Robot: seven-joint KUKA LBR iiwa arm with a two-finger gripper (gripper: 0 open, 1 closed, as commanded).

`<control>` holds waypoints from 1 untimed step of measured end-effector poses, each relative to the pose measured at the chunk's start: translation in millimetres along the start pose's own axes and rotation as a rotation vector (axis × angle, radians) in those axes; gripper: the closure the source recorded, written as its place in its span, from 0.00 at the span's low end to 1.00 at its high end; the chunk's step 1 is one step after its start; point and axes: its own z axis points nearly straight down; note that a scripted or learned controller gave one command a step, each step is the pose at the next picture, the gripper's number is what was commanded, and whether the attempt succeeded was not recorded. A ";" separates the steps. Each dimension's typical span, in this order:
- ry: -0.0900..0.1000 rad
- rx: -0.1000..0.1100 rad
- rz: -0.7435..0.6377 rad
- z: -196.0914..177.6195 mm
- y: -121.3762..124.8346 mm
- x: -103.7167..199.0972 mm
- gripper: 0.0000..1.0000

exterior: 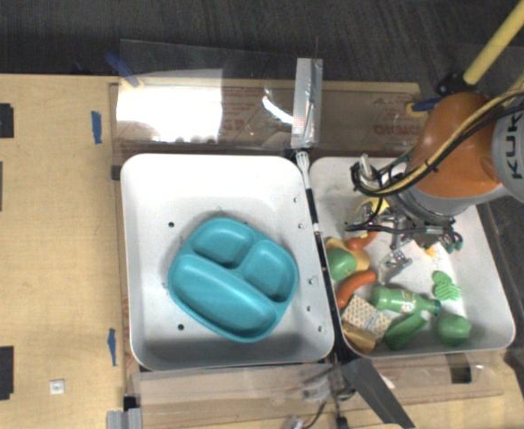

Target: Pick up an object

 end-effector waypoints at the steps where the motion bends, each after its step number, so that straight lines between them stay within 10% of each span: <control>1: -0.002 0.002 0.001 -0.9 19.9 32.1 0.00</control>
